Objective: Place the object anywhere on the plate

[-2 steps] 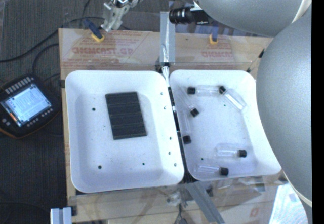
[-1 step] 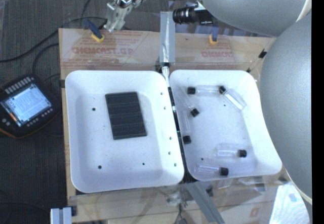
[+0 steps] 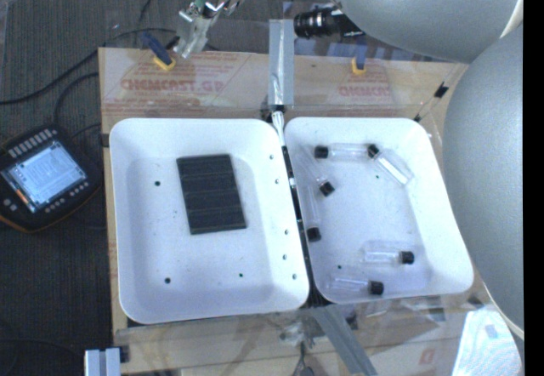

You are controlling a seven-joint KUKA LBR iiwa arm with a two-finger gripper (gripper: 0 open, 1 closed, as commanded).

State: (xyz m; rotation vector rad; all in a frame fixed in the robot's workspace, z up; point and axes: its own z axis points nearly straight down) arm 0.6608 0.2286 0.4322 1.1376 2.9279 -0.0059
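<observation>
A dark ribbed rectangular plate [image 3: 211,193] lies flat in the left white bin [image 3: 136,281], slightly left of its middle. Several clear vials with black caps lie scattered in the right white bin [image 3: 442,255]: one near the back [image 3: 340,150], another beside it [image 3: 391,167], two near the front [image 3: 382,256] [image 3: 350,285]. Two more black caps [image 3: 325,188] [image 3: 313,234] sit by that bin's left wall. My gripper [image 3: 190,32] hangs high beyond the back edge of the left bin, far from the plate and the vials. I see no vial clearly in it.
A metal divider [image 3: 279,68] runs back from where the bins meet. Yellow-and-blue clamps [image 3: 158,51] [image 3: 359,66] sit on the board behind the bins. A teach pendant [image 3: 42,179] rests on the floor at left. The arm's grey body [image 3: 476,68] looms over the right side.
</observation>
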